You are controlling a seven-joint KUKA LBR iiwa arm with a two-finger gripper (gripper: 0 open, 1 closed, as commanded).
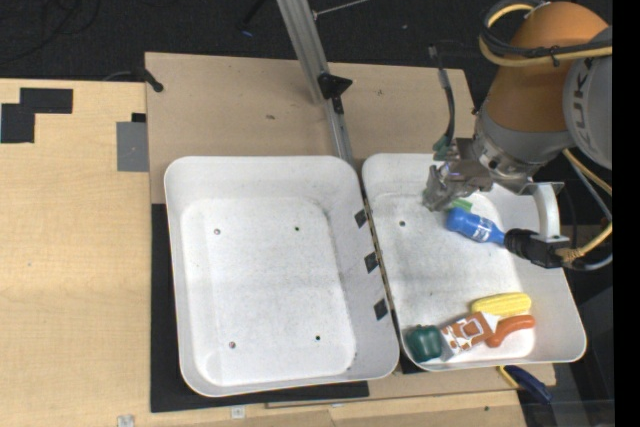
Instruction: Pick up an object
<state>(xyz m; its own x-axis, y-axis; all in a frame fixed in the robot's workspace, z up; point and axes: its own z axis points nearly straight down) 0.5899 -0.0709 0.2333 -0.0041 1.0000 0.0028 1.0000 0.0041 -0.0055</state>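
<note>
End effector over right shallow white plastic bin, far edge; finger state indiscernible. Blue plastic bottle partly hidden. Light wooden table.

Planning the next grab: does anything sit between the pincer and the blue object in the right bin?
Nothing visible does. The pincer hangs just left of the blue object; bare floor of the right bin lies around them.
</note>
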